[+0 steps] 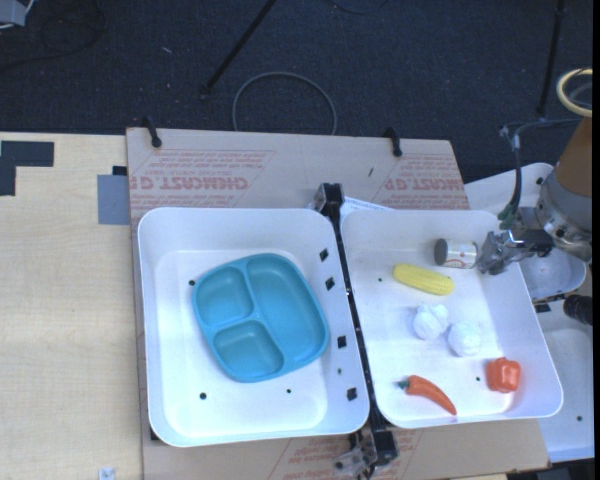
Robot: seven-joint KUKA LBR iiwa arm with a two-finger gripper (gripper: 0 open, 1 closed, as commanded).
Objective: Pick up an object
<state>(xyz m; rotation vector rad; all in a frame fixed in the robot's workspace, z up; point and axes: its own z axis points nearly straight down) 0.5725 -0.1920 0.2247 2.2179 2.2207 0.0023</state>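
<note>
The right bin (525,318) holds several small objects. A small metal can (456,254) lies on its side at the back, with a yellow corn cob (423,280) just in front of it. Two white lumps (430,320) (466,338) sit mid-bin. An orange carrot (429,393) and a red-orange pepper (503,374) lie near the front. My gripper (497,252) hangs low at the bin's right rim, just right of the can and close to it. Nothing shows in its grasp.
The left bin (170,368) carries a blue divided plate (259,315). A black divider (342,308) with clips runs between the bins. Cardboard (280,173) lies under both, and the arm's wrist (570,193) and cables stand at the right.
</note>
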